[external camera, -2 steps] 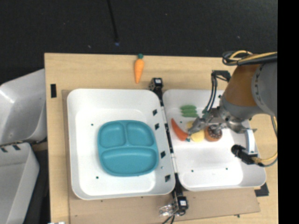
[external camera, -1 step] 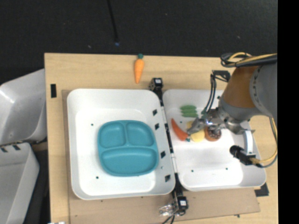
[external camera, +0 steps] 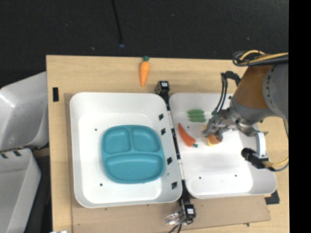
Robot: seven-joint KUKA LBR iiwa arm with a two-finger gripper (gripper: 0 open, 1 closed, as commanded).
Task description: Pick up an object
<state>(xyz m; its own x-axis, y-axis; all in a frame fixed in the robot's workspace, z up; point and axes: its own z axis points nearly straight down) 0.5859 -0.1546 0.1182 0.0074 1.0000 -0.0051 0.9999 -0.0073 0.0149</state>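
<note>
Pincer (external camera: 214, 131) sits low in the right bin (external camera: 228, 178), right over a small yellow-orange piece (external camera: 213, 140); whether its grip has closed on it I cannot tell. Beside it lies an orange chili (external camera: 185, 135).

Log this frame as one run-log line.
gripper: low in right bin, over yellow item | grasp: unclear | red chili, green item: right bin | blue tray: left bin | carrot: bench
</note>
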